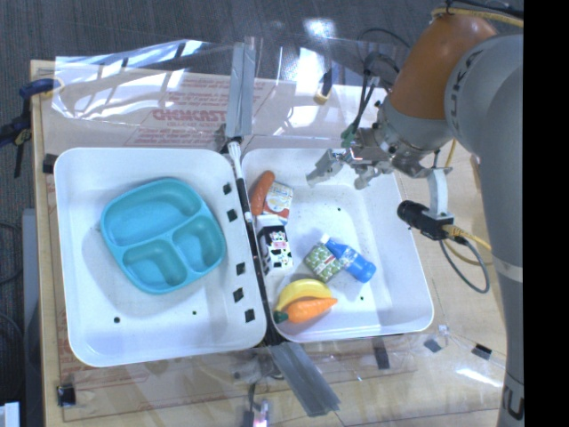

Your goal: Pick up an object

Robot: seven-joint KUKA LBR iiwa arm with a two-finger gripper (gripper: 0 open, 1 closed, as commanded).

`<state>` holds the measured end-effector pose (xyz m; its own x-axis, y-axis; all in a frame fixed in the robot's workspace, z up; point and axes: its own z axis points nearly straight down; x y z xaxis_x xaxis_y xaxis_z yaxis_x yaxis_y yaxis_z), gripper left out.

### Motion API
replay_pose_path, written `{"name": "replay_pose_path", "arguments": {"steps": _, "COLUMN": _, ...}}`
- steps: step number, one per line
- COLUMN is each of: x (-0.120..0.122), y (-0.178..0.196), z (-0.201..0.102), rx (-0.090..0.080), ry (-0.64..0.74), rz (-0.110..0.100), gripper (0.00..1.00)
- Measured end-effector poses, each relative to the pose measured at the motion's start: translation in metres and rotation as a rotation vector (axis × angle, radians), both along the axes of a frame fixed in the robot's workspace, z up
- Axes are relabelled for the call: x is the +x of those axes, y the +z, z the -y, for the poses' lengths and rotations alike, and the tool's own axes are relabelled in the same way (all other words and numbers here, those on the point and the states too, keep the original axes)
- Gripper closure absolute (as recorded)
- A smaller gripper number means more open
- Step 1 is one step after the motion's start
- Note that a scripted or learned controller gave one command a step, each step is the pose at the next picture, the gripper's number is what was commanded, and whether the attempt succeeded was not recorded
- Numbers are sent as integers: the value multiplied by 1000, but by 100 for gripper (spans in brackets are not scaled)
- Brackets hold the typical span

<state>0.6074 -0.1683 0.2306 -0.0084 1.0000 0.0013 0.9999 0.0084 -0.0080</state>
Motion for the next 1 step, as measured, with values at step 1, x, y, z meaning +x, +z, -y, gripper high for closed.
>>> {"name": "replay_pose_path", "arguments": {"steps": 1, "x": -78, "y": -115, "z": 17, "rx": 1, "ry": -28, "rz": -1, "gripper": 0}}
